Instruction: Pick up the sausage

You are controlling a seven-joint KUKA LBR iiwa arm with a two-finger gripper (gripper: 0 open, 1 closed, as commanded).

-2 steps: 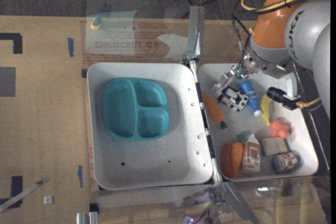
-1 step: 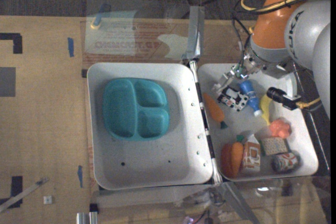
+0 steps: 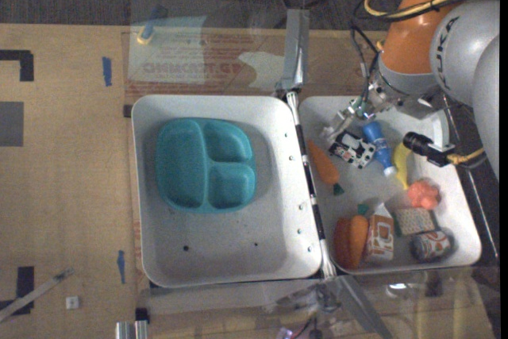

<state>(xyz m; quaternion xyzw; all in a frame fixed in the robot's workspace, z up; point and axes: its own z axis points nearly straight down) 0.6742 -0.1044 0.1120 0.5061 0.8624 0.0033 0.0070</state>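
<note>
The sausage (image 3: 321, 161), a slim orange-red piece, lies slantwise along the left wall of the right bin (image 3: 468, 246), just below and to the left of the gripper (image 3: 352, 115) and apart from it, with a black-and-white box (image 3: 354, 149) and a blue bottle (image 3: 379, 145) close on its right. The arm comes in from the upper right of the frame, its orange band above the bin's top edge and the wrist angled down-left. Whether the gripper is spread or closed cannot be told.
</note>
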